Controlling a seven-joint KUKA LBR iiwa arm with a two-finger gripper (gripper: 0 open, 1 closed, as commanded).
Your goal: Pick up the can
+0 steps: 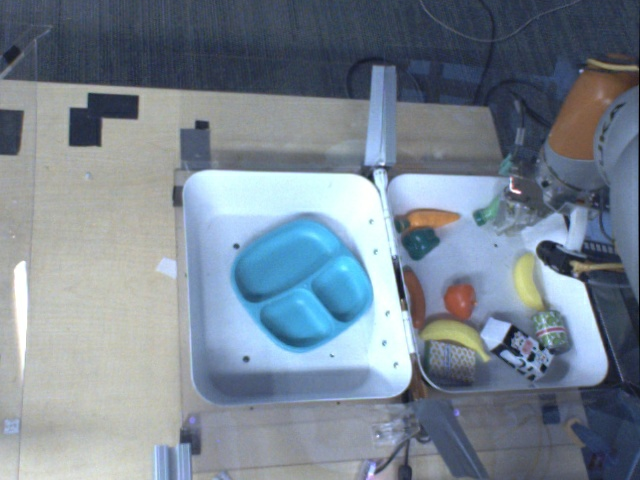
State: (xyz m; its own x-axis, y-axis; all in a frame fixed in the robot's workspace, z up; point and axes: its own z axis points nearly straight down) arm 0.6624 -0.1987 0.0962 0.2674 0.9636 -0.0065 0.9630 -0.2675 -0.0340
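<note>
The can (549, 330), small with a green and white label, lies near the front right corner of the right bin (592, 373). My gripper (513, 206) hangs over the bin's back right part, well behind the can and apart from it. A yellow banana (527, 280) lies between the gripper and the can. Beside the can on its left is a black and white box (520, 352).
The right bin also holds a carrot (431, 219), a green item (420, 243), a red tomato (460, 299), a second banana (455, 335) over a grey round object (450, 365), and a brown item (413, 294). A blue divided plate (300, 283) lies in the left bin (200, 268).
</note>
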